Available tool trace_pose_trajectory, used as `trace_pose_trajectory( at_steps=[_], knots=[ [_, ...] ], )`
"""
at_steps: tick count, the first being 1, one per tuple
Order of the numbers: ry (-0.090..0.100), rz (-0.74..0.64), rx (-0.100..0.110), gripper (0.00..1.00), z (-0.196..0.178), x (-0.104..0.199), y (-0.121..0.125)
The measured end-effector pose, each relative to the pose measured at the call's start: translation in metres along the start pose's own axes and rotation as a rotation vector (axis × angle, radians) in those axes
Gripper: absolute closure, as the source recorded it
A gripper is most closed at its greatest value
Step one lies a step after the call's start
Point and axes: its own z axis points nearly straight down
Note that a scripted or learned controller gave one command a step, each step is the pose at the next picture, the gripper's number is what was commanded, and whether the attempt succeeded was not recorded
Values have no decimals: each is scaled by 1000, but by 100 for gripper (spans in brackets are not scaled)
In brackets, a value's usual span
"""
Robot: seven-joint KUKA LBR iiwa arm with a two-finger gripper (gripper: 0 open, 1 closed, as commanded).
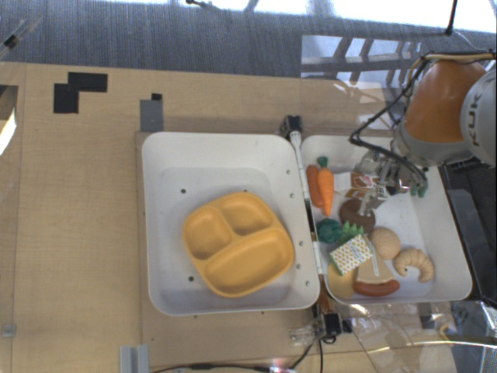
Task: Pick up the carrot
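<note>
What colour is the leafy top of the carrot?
Green, on an orange carrot; the camera view shows it well.

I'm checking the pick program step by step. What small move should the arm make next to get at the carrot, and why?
Probably shift the tool left, toward the divider between the bins. The carrot lies along the left wall of the right bin, green top pointing away, and the tool sits to its right over a brown item, not over the carrot. Only then would lowering make sense.

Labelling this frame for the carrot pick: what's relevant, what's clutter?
Relevant:
carrot, against the right bin's left wall
gripper, over the right bin

Clutter:
yellow plate in the left bin
croissant
sausage
broccoli
</note>
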Motion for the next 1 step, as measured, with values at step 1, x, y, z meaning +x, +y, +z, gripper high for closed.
trace_pose_trajectory(
  at_steps=[1],
  knots=[
    [-13,-49,-6,0,-87,39,121]
  ],
)
